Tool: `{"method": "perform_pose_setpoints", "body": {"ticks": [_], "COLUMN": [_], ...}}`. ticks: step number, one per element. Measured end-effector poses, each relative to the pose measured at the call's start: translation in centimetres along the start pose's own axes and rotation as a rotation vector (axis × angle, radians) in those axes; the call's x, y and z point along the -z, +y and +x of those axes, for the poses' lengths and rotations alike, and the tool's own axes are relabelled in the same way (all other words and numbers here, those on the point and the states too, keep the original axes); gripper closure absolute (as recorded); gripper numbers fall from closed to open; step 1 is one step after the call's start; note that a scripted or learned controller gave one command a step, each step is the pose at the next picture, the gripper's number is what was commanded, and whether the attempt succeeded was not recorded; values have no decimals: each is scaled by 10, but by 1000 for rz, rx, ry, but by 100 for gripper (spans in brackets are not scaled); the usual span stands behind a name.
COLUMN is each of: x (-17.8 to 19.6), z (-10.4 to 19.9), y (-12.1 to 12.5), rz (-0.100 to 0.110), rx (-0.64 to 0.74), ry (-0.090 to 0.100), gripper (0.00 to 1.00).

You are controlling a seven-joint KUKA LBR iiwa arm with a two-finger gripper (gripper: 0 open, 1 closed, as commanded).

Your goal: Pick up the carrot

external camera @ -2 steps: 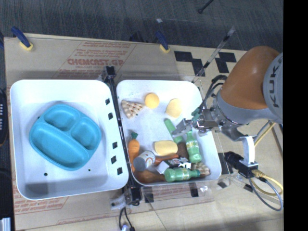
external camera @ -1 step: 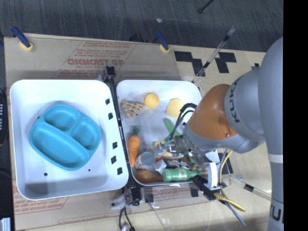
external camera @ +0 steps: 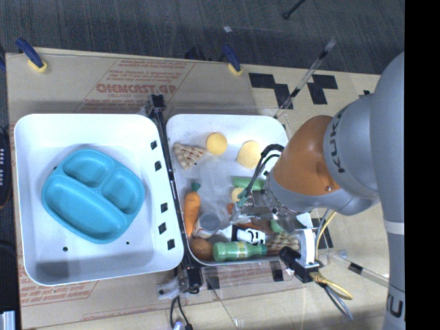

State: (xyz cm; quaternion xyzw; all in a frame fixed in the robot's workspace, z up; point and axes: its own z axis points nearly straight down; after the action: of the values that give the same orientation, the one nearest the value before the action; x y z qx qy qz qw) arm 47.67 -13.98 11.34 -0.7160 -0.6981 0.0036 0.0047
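The orange carrot (external camera: 191, 212) with a green top lies lengthwise along the left wall of the right bin (external camera: 227, 122). My gripper (external camera: 249, 215) hangs low over the middle of that bin, to the right of the carrot and apart from it, among several toy foods. The grey and orange wrist hides much of the bin's right half.
A blue divided plate (external camera: 93, 194) sits in the left bin (external camera: 27, 136). Around the carrot are a grey cup (external camera: 208, 222), a green bottle (external camera: 237, 251), a brown piece (external camera: 201, 247), a ridged cone (external camera: 187, 155) and two yellow balls (external camera: 216, 143) (external camera: 249, 153).
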Motion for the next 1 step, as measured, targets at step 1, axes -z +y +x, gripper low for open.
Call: {"method": "perform_pose_setpoints", "body": {"ticks": [1], "x": [-22], "z": [31], "y": [0], "rz": [-5], "rx": [-125], "ry": [1], "gripper": [100]}}
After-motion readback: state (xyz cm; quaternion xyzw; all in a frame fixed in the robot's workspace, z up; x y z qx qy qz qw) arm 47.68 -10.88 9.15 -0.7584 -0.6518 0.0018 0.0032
